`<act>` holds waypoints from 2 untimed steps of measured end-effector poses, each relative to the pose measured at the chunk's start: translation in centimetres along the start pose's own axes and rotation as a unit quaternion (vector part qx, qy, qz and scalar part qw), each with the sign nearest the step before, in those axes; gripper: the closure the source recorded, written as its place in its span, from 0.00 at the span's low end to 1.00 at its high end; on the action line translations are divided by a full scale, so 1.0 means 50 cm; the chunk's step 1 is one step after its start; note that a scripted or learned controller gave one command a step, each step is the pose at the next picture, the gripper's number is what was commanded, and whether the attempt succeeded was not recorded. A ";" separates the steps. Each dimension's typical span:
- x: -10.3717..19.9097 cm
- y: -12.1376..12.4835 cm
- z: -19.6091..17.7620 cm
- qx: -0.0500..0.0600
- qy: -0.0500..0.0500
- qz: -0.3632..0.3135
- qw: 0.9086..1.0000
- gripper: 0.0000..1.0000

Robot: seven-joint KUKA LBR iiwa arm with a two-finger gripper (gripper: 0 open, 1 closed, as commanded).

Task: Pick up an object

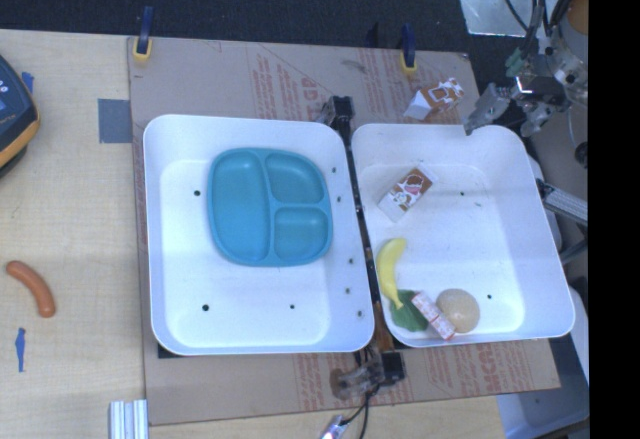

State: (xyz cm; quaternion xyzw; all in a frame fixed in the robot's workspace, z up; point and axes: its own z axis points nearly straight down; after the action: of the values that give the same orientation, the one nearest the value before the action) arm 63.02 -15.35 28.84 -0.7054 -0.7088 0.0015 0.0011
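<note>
1. Two shallow white plastic bins sit side by side on a brown cardboard sheet (300,77): the left bin (170,257) and the right bin (510,227), their inner rims touching.
2. The left bin holds one thing: a teal plastic plate with three compartments (270,207), lying flat toward the bin's far half.
3. The right bin holds five things. One small brown-and-white packet (405,192) lies alone near the far left corner. The other four cluster at the near left: one yellow banana (389,265), one green leafy piece (405,317) just below it, one small pink-and-white wrapped bar (433,315), and one pale round ball-shaped object (459,308) touching the bar.
4. The grey two-finger gripper (497,107) hangs over the right bin's far right corner rim, well apart from all five things and holding nothing. Whether its fingers are spread or pressed together cannot be told.
5. Outside the bins: one orange sausage-shaped toy (32,288) on the wooden bench at left, and one more brown-and-white packet (437,98) on the cardboard beyond the right bin.
6. Two blue-and-yellow clamps (144,35) pin the cardboard's far edge.
</note>
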 end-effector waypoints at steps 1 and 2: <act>0.049 0.052 0.198 0.001 0.000 -0.001 1.000 0.00; 0.030 0.052 0.367 0.001 0.000 0.000 1.000 0.00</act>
State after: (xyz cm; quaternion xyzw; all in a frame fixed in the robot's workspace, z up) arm 65.55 -13.83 10.48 -0.7055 -0.7087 0.0025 0.0018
